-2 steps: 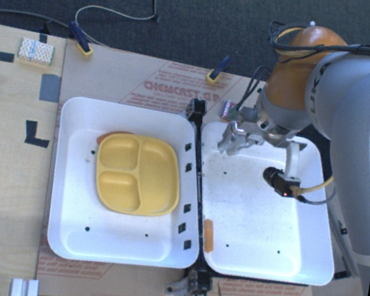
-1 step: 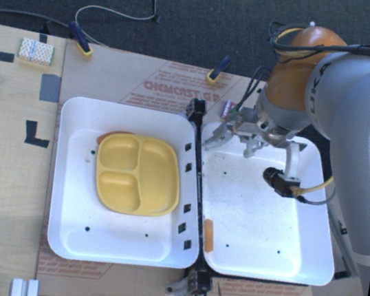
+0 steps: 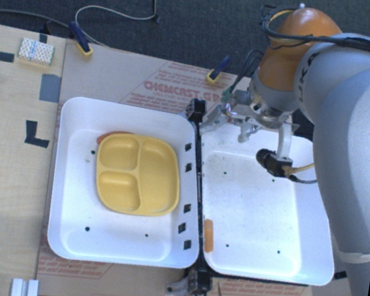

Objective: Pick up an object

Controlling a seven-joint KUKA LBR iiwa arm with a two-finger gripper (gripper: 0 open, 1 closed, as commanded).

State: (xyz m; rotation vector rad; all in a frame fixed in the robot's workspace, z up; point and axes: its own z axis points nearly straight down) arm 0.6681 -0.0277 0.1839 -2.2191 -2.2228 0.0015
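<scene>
A yellow divided plate (image 3: 138, 173) lies in the left bin (image 3: 67, 230), with a reddish thing (image 3: 106, 137) peeking out from under its top left edge. A small orange piece (image 3: 208, 235) rests at the left edge of the right bin (image 3: 278, 263), beside the divider. My gripper (image 3: 245, 122) hangs over the top left corner of the right bin, below the orange wrist band (image 3: 288, 48). It is well away from both the plate and the orange piece.
The big grey arm (image 3: 354, 136) covers the right side of the view and part of the right bin. Black clips (image 3: 190, 179) run along the divider between the bins. Cables and blue-yellow clamps (image 3: 80, 38) lie behind the bins.
</scene>
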